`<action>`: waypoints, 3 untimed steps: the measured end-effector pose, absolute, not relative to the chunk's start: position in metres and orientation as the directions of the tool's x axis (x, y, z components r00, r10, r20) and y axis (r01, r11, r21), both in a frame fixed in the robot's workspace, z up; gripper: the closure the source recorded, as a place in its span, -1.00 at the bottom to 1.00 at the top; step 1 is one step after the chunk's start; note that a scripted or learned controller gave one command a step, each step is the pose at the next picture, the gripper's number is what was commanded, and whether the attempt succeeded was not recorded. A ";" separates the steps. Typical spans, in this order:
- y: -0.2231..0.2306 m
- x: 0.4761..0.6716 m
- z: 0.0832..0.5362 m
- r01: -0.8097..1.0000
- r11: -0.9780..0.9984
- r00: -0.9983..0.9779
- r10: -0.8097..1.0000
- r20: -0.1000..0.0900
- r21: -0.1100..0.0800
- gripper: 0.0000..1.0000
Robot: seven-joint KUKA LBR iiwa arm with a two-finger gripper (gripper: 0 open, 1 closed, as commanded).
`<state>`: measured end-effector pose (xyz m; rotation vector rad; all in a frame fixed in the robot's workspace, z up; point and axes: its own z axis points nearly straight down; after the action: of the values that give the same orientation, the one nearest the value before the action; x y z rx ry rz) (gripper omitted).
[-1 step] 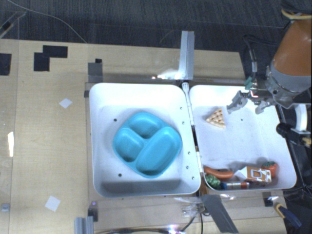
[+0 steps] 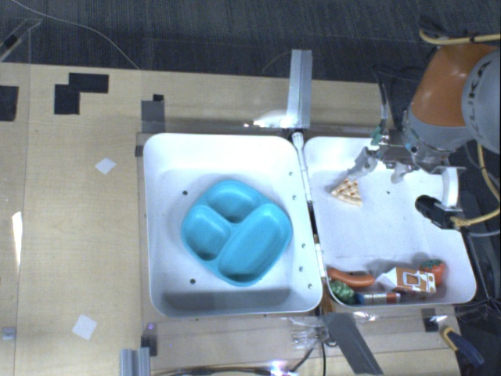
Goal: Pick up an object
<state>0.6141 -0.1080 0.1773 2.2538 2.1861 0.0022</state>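
Arm enters from the right, gripper (image 2: 381, 161) over the far part of the right bin (image 2: 407, 225); fingers spread, nothing between them. Tan waffle-patterned wedge (image 2: 346, 190) lies just near-left of the fingertips, apart from them. Orange carrot-like toy (image 2: 350, 276), green piece (image 2: 341, 291) and orange carton (image 2: 413, 280) cluster along the near wall. Left bin (image 2: 168, 178) holds a blue sectioned plate (image 2: 236, 231).
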 end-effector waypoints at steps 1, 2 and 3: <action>-0.102 0.632 0.087 0.992 -0.129 0.129 0.992 0.000 0.009 -1.00; -0.049 0.663 0.186 0.982 -0.187 0.187 0.982 0.001 0.005 -1.00; -0.085 0.610 0.094 0.992 -0.126 0.126 0.992 0.001 0.004 -1.00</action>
<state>0.6098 -0.0847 0.0935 2.3553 2.0751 0.0052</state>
